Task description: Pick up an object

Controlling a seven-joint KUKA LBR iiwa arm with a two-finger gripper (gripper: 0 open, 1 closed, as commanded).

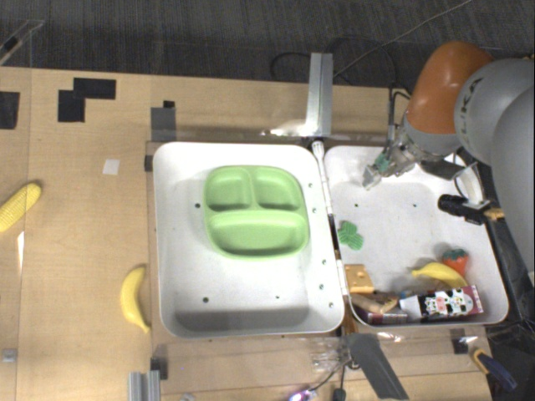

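a: what was held in the two bins?

b: a green divided plate (254,210) was seen in the left bin (180,307). in the right bin (401,203), a small green toy (349,236) lay at about nine o'clock beside the dividing wall. along the six o'clock edge were gathered a tan block (359,280), a yellow banana (438,272), a red and green piece (456,260) and a flat printed carton (441,303).

a: and the gripper?

b: the gripper (380,170) was seen at about eleven o'clock in the right bin, tilted down toward the floor. nothing was seen between its tips. how far it was spread could not be told.

a: where were the objects relative to it?

b: the green toy lay near, toward seven o'clock from the tips. the banana and carton lay well apart, toward five o'clock. outside the bins, a second banana (134,297) and a corn cob (18,206) were left on the bench (75,266).
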